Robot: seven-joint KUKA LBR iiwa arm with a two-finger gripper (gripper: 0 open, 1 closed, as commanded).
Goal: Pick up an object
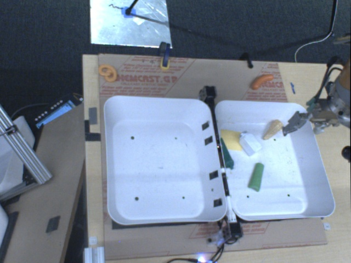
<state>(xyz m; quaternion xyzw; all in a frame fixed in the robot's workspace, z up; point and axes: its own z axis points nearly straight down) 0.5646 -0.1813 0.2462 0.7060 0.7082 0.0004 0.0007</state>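
Here, right bin (315, 171) – sponge (232, 141), green block (255, 176).

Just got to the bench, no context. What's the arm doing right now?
The arm's gripper is over the upper right of the right bin, right next to a tan piece. Whether it has that piece, I can't tell. A yellow block, white piece, dark green piece and green cylinder lie loose in that bin.

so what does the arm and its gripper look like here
The arm is a grey metal assembly at the wrist with an orange patch above it at the frame edge. Its gripper is dark grey and slender. A thin pale cable loops above.
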